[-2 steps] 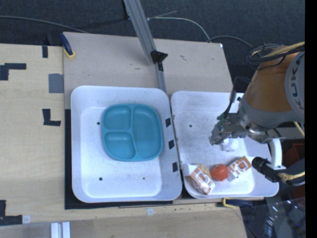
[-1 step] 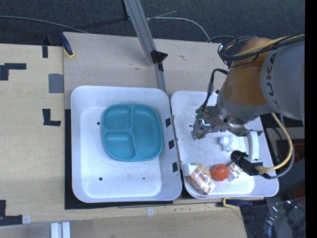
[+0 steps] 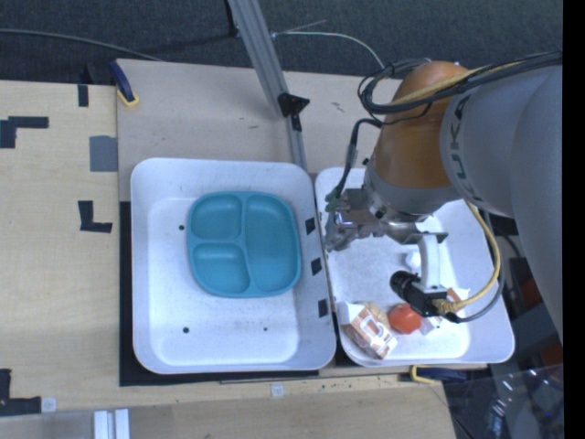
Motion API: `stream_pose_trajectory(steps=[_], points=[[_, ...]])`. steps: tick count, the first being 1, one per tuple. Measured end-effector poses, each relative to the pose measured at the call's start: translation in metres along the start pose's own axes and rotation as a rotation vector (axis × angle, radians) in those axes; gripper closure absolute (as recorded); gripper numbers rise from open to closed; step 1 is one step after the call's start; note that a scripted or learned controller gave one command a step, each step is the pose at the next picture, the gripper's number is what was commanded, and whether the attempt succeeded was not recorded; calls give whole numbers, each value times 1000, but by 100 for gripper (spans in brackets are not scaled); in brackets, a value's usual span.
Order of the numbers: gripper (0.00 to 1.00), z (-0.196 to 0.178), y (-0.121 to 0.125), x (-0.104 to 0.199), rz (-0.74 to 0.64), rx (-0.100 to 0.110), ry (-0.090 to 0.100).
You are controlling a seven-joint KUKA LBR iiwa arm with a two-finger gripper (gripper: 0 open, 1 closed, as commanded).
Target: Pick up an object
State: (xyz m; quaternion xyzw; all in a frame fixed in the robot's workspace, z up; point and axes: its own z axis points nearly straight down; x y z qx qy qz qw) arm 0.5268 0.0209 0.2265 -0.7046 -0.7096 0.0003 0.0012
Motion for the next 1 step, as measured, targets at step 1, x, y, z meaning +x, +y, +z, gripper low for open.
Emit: stream_pose_trajectory(steps=[1], points=[[100,6,-5,49,1,2,0]])
